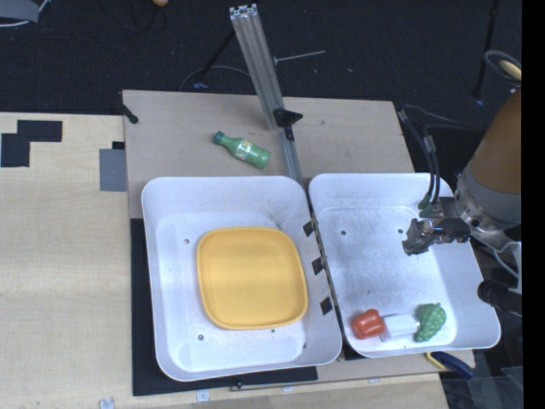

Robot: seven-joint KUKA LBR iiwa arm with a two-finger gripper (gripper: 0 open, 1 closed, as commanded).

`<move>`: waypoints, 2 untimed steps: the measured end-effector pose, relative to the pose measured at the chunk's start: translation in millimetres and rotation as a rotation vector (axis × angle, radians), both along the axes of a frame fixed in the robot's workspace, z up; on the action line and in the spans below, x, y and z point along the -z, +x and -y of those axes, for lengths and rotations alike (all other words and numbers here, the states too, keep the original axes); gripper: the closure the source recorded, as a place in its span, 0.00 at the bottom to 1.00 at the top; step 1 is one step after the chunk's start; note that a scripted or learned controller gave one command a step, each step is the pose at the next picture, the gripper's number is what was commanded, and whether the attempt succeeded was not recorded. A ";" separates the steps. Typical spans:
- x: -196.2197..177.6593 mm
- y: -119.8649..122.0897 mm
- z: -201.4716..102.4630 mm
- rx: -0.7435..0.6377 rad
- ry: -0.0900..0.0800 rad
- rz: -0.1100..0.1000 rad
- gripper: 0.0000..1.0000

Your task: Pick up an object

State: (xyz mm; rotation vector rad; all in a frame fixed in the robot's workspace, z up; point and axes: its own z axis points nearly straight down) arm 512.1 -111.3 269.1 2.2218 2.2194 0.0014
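Hand [415, 239] fingers too small to tell

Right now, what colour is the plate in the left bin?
Yellow, a plain pale yellow with no pattern; the plate shows clearly in the camera view.

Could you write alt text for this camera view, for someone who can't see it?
A robot arm's tool hangs over the right bin, which holds a red toy and a green toy. The left bin holds a yellow plate; a green bottle lies behind.

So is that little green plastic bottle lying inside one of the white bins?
No, the small green plastic bottle lies on the bench behind the left white bin.
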 end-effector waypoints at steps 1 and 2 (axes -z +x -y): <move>-0.8 24.3 -43.8 -0.004 0.000 -0.002 1.00; -3.1 41.2 -91.5 -0.004 0.001 -0.002 1.00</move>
